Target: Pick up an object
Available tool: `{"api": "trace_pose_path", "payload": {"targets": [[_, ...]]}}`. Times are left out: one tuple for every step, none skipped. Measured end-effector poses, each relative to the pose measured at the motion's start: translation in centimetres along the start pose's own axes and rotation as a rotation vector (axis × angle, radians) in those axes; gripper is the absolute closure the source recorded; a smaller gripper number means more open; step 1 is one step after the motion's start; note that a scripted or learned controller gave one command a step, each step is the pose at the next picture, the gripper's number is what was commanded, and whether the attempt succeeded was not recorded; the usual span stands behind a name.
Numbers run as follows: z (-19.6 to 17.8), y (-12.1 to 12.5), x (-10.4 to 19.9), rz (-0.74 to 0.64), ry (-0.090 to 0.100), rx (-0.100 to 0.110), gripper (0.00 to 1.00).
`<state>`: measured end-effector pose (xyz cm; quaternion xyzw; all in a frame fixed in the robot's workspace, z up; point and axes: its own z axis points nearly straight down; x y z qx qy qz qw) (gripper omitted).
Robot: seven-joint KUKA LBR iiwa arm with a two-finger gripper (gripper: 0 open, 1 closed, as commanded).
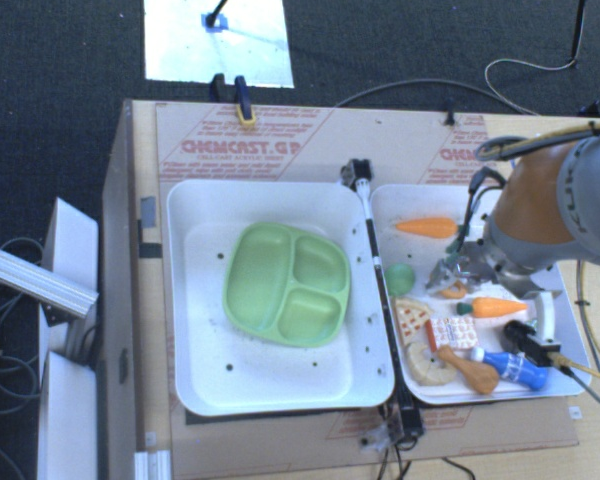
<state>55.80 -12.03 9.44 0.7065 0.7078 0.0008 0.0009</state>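
The grey arm with its orange band reaches in from the right over the right-hand shallow white bin (580, 363). Its two-finger gripper (448, 274) is low among the toys; whether it is spread or pressed together cannot be told. Just beside it lie a small orange-brown piece (453, 291) and a small orange plastic carrot (498, 308). A longer orange carrot (427, 228) rests near the bin's far end, and a green ball (400, 278) sits by the left wall. Nearer the front are a waffle-patterned slice (412, 318), a red-and-white block (453, 332), a brown drumstick (468, 367) and a blue bottle (515, 370). The left white bin (205, 368) holds a light green divided plate (288, 283).
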Motion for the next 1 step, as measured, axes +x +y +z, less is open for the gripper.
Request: {"api": "trace_pose_path", "payload": {"targets": [[-9.06,0.94,8.81,-0.002,0.001,-0.001,1.00]]}}
